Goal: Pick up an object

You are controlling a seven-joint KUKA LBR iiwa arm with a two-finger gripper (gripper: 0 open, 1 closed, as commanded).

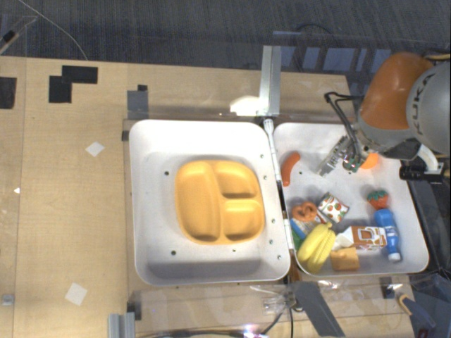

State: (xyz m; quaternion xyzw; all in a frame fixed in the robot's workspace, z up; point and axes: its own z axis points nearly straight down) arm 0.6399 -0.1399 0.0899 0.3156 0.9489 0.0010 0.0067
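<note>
Two white bins sit side by side on the bench; the left bin [144,210] carries a yellow divided tray [217,200], the right bin [416,248] has a pile of small food items. The arm [405,94] comes in from the right side at the upper corner of the right bin, orange band turned toward the camera, wrist bent down and to the left. Its gripper [337,160] hangs low over the upper part of the right bin, approx. between an orange-red carrot-like piece [289,167] and a small orange item [370,162] just beside the wrist. I cannot tell the state of the pincer, it is too small and blurred, and nothing is seen between its tips. Other objects lie lower in this bin, apart from the gripper: a pretzel [305,211], a small white and red carton [333,208], a banana bunch [317,246], a bread-like brown block [344,260], a carton with brown print [367,237], a blue bottle with white cap [388,235], and a red strawberry w/ green top [378,198]. Prints on the cartons and the bottle label are not readable. On the arm's grey link at the right edge some dark letters show, cut off, prob. the maker's name.
</note>
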